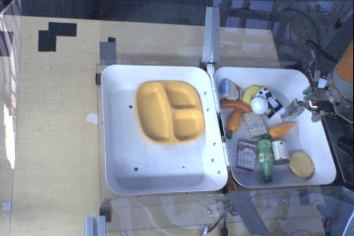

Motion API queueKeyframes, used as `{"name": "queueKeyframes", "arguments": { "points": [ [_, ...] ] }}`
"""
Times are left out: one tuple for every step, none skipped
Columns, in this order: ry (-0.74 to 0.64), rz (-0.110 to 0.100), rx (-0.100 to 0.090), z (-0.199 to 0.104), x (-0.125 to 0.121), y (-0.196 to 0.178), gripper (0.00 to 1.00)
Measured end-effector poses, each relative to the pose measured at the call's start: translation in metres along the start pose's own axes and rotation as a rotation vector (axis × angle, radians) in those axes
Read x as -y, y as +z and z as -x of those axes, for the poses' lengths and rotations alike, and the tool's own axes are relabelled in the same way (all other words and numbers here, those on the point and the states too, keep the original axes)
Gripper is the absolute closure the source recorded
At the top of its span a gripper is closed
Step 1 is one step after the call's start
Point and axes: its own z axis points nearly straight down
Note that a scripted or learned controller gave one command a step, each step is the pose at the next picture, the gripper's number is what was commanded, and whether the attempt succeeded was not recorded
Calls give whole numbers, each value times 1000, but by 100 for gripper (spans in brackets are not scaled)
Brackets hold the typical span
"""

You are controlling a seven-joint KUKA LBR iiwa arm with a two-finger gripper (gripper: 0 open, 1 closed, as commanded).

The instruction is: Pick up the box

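The box (246, 155) is small and red, with a picture on its lid. It lies flat in the front part of the right bin (326, 160), just left of a green bottle (265, 158). My gripper (293, 109) hangs over the right side of that bin, up and to the right of the box and well apart from it. It sits close to an orange carrot (282, 130). Nothing can be made out in its grasp.
The right bin also holds a small can (280, 152), a round tan piece (301, 164), a patterned square (254, 124), a white ball (258, 105), a black-and-white toy (271, 102), a yellow fruit (251, 92), and a second carrot (233, 120). A yellow divided tray (168, 110) lies in the left bin (119, 168).
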Motion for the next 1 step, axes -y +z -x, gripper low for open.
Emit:
{"name": "queueKeyframes", "arguments": {
  "points": [
    [171,-1,0,-53,42,86,0]
  ]
}}
